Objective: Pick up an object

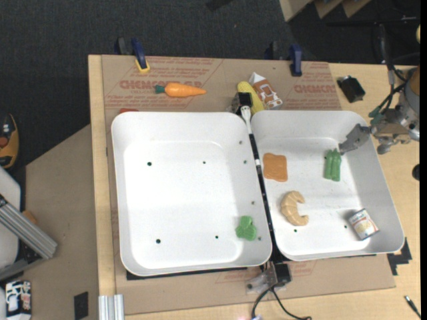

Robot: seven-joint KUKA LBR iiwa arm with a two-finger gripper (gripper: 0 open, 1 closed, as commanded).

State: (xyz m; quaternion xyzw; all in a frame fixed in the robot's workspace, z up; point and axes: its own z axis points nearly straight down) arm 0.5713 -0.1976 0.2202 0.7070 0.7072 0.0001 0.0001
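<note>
Gripper [348, 145] sits just right of the green block [332, 165] in the right bin [380, 179]; its state cannot be told.

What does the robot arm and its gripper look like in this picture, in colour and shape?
Little of the arm shows at the right edge of the camera view. The wrist part is a pale grey, rounded metal block with darker fittings. From it a slim grey gripper narrows to a dark tip. Thin dark cables run along the right edge near the wrist. No markings can be read.
</note>
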